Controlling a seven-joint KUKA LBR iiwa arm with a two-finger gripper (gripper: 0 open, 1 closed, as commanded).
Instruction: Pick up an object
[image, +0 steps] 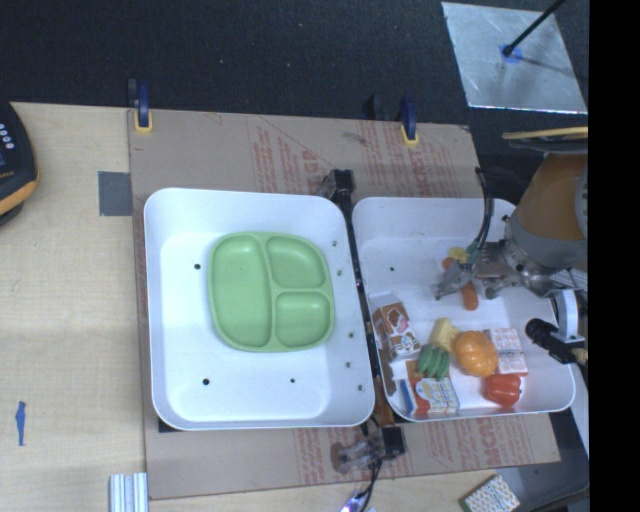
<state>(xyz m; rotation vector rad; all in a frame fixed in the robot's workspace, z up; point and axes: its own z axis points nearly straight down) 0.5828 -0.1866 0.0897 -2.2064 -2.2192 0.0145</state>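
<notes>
My gripper (445, 278) is low over the upper middle of the right bin (400, 225), reaching in from the right. Its two dark fingers point left and stand apart, open. A small orange-red piece (469, 296) lies just beside the lower finger; it is not clearly held. Below it, toy foods crowd the bin's lower half: an orange fruit (475, 352), a red piece (503, 390), a green vegetable (433, 361), a yellow piece (443, 331), and small printed boxes (396, 328).
The left bin (180, 380) holds a green divided plate (270, 290). A white and red box (508, 348) and another box (437, 396) lie near the right bin's lower edge. A black clamp (341, 184) sits between the bins at the top.
</notes>
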